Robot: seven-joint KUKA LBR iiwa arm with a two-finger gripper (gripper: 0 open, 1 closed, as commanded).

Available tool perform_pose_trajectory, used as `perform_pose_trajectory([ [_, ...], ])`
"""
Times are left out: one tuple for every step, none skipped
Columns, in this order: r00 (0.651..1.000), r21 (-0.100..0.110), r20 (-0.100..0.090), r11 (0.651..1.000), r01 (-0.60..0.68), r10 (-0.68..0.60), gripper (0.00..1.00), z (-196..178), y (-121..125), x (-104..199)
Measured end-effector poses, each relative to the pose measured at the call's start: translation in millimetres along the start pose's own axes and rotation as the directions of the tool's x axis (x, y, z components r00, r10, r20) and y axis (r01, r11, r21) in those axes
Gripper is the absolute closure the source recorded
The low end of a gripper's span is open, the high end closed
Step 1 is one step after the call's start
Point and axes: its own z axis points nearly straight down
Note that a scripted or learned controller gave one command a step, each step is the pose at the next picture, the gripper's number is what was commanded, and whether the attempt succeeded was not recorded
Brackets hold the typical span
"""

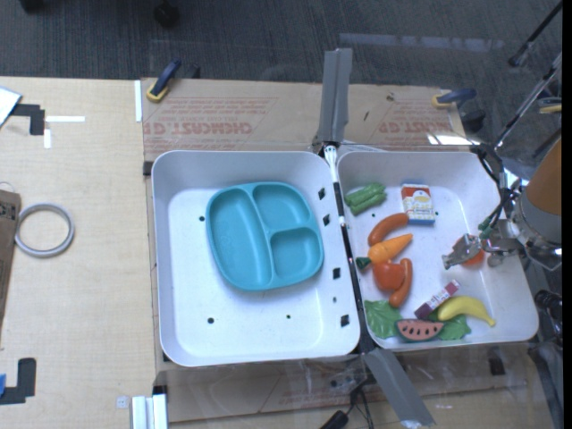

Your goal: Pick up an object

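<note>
At right of frame we see our claw [466, 253] low in the right bin [447, 164], its opening unreadable, beside a small red object [475, 258].

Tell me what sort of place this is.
Likely a robotics lab test bench: two white bins on cardboard, toy food like a banana and carrot, tape roll, and the arm's hand.

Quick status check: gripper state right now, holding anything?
Gripper: low in the right bin, beside a small red-orange item; open or shut cannot be told, and no object is visibly held.
</note>
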Motion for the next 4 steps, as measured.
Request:
perform_pose_trajectory([
  [1.0,-0.002,0.004,1.0,-0.003,0.003,1.0,-10,0,-1],
  [1.0,-0.001,0.002,1.0,-0.002,0.002,0.0,-9,1,-1],
  [0.999,-0.004,-0.005,0.999,-0.035,0.035,0.0,19,57,5],
  [0.999,-0.004,-0.005,0.999,-0.035,0.035,0.0,19,57,5],
])
